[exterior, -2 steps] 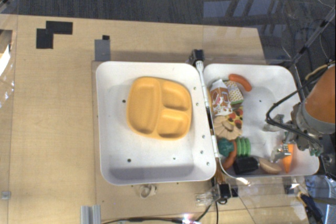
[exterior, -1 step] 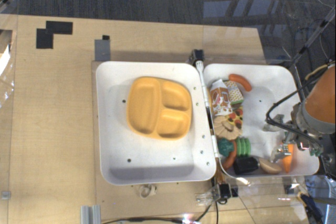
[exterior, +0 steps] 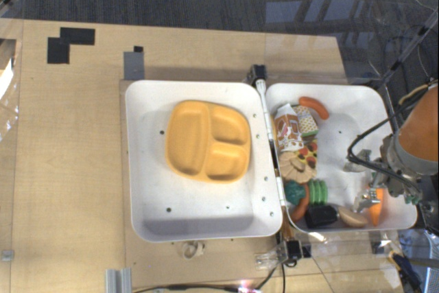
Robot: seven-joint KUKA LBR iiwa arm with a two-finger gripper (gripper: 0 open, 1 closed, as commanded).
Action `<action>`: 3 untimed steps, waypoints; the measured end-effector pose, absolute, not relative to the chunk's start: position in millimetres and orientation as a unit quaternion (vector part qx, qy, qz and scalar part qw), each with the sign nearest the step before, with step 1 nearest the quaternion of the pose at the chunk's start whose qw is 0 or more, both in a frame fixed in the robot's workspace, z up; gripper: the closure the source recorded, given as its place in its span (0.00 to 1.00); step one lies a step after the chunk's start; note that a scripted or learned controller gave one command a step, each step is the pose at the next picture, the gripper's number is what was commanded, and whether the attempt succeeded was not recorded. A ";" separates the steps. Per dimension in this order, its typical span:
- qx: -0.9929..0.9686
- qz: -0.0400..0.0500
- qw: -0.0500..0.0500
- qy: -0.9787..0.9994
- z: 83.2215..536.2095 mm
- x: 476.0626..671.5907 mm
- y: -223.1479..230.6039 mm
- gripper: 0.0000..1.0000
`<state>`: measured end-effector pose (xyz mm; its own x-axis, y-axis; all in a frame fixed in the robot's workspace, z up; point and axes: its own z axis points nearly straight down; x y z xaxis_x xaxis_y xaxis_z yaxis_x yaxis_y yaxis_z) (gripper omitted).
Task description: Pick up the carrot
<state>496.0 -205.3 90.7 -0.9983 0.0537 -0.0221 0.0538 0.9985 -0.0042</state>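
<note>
1. A yellow divided tray (exterior: 208,141) lies in the left bin (exterior: 147,216).
2. The claw (exterior: 374,199) hangs low over the right bin (exterior: 357,96), touching the carrot (exterior: 376,211).
3. Toy foods crowd that bin's left side.

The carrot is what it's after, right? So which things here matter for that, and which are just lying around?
Part of the job:
- carrot, orange, at the right bin's near right corner
- gripper, right over it
- right bin, which holds it

Just lying about:
- yellow tray in the left bin
- sausage
- carton
- green toy
- black block
</note>
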 end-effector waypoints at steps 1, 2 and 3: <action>0.208 0.001 0.008 0.978 89.2 580.1 -203.6 0.00; 0.174 0.000 0.008 0.985 90.1 508.5 -205.3 0.00; 0.356 0.000 0.009 0.934 90.2 493.0 -207.5 0.00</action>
